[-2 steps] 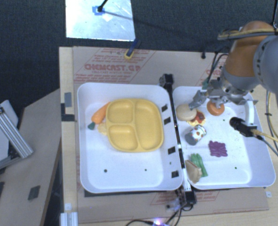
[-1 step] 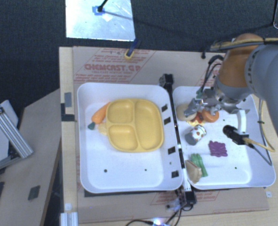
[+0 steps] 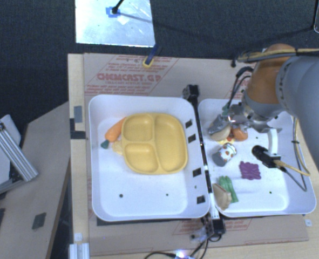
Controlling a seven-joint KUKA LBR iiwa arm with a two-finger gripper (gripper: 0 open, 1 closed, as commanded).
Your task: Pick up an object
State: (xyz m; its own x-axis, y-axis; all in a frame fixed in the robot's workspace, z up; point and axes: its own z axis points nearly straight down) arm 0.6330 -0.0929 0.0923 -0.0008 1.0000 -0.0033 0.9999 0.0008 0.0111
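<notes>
A yellow tray (image 3: 151, 143), orange carrot (image 3: 114, 129) and purple grapes (image 3: 250, 170) lie in white bins (image 3: 102, 198).

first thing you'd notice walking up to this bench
Probably the yellow divided plate, which takes up the middle of the left bin, with a toy carrot tucked against its left edge. Next, the big grey and orange arm reaching in from the right, its gripper low over the far end of the right bin. A purple grape bunch also stands out there.

Red print on the cardboard sheet (image 3: 128, 75) reads "CHEMCAST GP".
</notes>
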